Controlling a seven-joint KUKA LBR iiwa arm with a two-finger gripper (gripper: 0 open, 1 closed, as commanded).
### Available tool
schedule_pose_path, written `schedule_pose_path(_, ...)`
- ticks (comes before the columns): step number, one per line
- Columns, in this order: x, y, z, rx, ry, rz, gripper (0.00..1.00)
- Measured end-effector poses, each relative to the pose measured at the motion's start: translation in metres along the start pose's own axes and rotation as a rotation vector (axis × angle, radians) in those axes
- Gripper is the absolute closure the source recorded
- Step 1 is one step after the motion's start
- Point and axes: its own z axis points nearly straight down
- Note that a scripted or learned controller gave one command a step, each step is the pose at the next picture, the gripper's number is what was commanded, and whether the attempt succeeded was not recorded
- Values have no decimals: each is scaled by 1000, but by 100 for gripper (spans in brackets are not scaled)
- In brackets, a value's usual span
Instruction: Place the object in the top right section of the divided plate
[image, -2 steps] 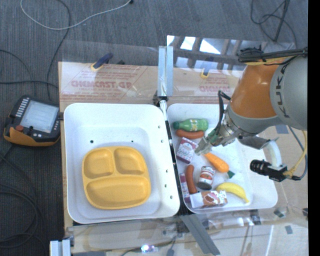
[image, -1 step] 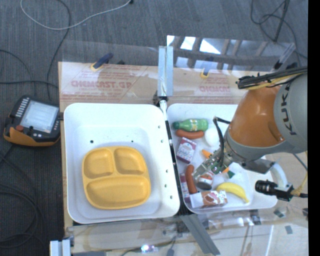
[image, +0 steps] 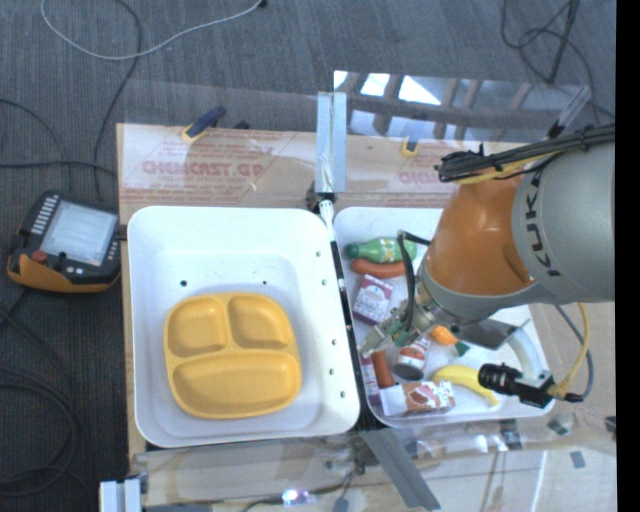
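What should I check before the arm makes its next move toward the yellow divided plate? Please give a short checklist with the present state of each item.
1. Yellow divided plastic plate lies flat in the left white bin: ok.
2. Plate's top right section holds nothing: ok.
3. Gripper is over the cluttered right white bin: ok.
4. An object is held between the fingers: cannot tell.
5. Yellow banana and green bottle lie apart from the gripper: ok.

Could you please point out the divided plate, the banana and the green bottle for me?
divided plate (image: 233, 355): camera view, its large lower section.
banana (image: 462, 379): camera view, middle of the yellow fruit.
green bottle (image: 383, 248): camera view, its green body.
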Motion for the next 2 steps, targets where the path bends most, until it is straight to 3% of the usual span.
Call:
schedule_pose_path(1, 70, 41, -17, 0, 0, -432, 100)
schedule_pose_path(2, 104, 59, 69, 2, 1, -612, 100)
